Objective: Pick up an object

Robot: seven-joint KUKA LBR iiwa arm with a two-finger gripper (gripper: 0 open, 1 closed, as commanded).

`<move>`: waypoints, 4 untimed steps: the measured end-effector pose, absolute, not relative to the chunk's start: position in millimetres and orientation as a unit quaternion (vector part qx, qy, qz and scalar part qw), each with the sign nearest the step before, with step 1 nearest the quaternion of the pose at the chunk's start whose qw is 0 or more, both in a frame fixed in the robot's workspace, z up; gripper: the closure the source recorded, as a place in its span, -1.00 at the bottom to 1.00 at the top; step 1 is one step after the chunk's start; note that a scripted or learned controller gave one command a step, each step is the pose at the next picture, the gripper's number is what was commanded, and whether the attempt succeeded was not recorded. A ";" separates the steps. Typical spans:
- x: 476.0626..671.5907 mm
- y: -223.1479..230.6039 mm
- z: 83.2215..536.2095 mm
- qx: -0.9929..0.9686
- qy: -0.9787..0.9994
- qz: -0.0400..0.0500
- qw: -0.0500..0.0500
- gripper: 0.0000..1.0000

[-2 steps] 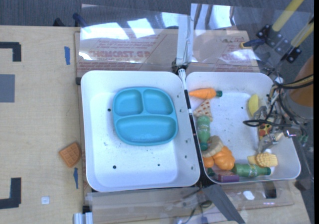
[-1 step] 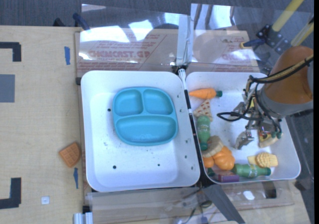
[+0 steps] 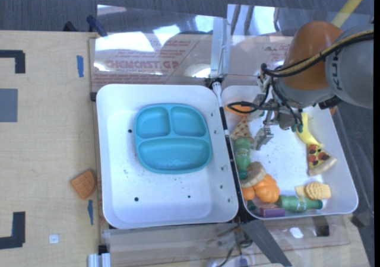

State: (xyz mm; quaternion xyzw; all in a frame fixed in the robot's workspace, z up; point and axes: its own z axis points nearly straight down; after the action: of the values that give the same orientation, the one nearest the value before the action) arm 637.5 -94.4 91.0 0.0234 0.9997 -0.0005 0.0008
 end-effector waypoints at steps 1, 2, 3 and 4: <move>584.8 -144.9 90.2 -0.006 1.000 -0.002 0.006 -1.00; 667.4 -119.2 112.1 0.007 1.000 0.000 0.005 -1.00; 618.1 -169.5 88.9 -0.015 1.000 -0.001 0.005 -1.00; 578.3 -226.0 89.0 0.008 1.000 -0.002 0.004 -1.00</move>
State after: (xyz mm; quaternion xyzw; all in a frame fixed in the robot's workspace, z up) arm 578.3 -226.0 89.0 0.0080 1.0000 -0.0017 0.0043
